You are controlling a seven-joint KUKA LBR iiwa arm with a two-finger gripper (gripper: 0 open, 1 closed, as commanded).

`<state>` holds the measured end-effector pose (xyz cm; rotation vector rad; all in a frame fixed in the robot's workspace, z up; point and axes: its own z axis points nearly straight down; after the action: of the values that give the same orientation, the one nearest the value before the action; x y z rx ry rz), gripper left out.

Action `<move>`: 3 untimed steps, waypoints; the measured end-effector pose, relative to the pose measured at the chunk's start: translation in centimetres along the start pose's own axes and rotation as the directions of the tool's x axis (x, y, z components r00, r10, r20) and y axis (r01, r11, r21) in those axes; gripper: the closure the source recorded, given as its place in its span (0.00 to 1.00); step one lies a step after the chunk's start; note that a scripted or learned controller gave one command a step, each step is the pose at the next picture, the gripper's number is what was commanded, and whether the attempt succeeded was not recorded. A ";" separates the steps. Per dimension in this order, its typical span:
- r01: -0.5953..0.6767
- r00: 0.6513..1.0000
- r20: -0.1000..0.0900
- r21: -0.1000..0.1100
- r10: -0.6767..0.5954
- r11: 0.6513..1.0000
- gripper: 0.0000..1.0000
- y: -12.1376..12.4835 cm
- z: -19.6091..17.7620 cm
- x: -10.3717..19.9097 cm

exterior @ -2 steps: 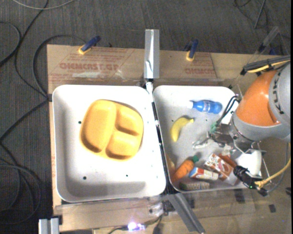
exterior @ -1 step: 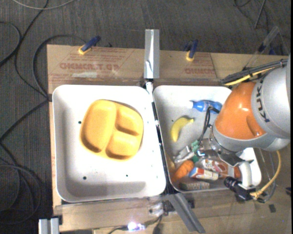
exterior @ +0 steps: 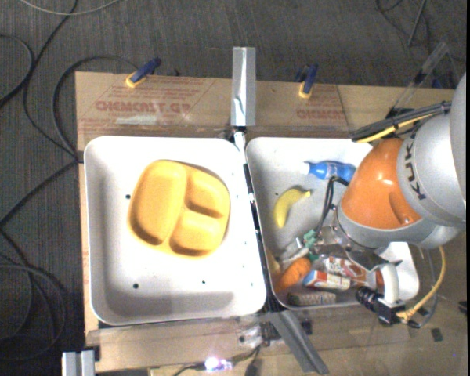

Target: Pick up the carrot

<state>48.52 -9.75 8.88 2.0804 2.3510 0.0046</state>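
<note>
End effector (exterior: 312, 249) above carrot (exterior: 295, 271) in right bin (exterior: 260, 163) — grip state seemingly hidden, cannot tell

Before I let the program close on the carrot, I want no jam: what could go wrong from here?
The carrot lies against the right bin's left wall, so a finger may hit that wall. A red-and-white packet and a dark bar crowd it; the gripper might catch those instead.

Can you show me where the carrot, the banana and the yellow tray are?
carrot (exterior: 294, 272): camera view, middle of its orange body.
banana (exterior: 289, 204): camera view, middle of its curve.
yellow tray (exterior: 180, 207): camera view, ridge between its compartments.
</note>
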 end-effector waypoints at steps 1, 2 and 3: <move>-0.001 1.000 0.000 -0.004 0.001 1.000 1.00 0.2 -1.0 0.0; -0.104 0.995 0.001 0.007 0.104 0.995 1.00 0.8 -9.4 7.7; -0.391 0.920 0.004 0.009 0.391 0.920 1.00 0.2 -4.6 0.0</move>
<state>48.75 -9.73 13.49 2.5117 1.8919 -0.0090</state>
